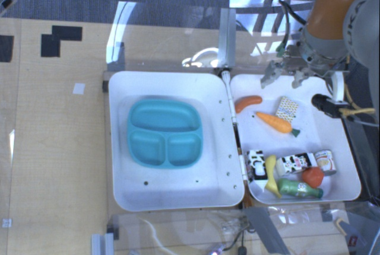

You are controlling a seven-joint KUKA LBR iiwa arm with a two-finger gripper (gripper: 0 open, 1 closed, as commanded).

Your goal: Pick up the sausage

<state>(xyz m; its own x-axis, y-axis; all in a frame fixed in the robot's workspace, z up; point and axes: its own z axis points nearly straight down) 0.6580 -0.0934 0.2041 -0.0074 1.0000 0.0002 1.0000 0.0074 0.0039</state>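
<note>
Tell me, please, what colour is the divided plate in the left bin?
The divided plate is light blue, turquoise-like, seen in the camera view.

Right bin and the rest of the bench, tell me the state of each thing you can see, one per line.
Sausage: lying free near the right bin's left wall.
Carrot: lying flat, beside the sausage, apart from it.
Green bottle: on its side.
Banana: lying among the front items.
Tomato: resting against the bottle.
Blue tray: flat in the left bin.
Gripper: over the right bin's far edge, holding nothing.

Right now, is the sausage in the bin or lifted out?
In: the sausage lies on the right bin's floor, apart from the gripper.
</note>
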